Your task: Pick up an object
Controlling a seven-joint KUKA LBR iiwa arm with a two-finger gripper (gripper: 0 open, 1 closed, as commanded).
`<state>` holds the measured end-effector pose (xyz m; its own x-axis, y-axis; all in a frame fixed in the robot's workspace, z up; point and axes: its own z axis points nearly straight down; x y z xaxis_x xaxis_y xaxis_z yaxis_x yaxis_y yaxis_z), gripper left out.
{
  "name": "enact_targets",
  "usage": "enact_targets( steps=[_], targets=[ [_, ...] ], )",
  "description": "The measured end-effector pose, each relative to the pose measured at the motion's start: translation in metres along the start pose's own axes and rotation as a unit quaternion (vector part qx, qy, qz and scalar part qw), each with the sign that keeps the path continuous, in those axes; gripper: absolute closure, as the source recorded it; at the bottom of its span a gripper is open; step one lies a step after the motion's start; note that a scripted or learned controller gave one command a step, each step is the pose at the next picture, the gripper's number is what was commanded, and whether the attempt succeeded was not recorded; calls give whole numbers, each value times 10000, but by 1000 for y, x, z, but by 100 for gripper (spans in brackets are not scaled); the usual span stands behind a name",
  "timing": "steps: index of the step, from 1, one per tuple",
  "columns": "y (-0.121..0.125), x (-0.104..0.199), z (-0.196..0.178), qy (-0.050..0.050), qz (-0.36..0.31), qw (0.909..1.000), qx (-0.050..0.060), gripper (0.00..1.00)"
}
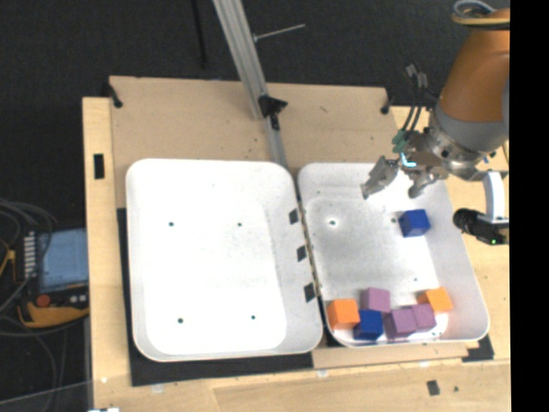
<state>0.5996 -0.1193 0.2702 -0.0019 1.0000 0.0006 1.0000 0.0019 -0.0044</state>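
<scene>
A blue cube [414,222] lies alone in the right part of the right bin [343,256]. Along that bin's front edge sit an orange block [345,312], a second blue block [370,324], several purple blocks [400,320] and another orange block [438,299]. My gripper [398,184] hangs over the back of the right bin, up and to the left of the lone blue cube. Its fingers [377,181] are spread, with nothing between them.
The left bin [214,256] sits beside the right one on the wooden bench. A slanted metal rod [244,50] rises from between the bins at the back. A blue device with cables [56,264] lies off the bench at the left.
</scene>
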Motion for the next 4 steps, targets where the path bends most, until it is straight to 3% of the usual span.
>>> enact_targets(
  steps=[1, 4],
  targets=[
    [1, 0, -3, -2, 2, 10000, -27, 0],
    [-8, 4, 143, -8, 24, 10000, -2, 0]
  ],
)
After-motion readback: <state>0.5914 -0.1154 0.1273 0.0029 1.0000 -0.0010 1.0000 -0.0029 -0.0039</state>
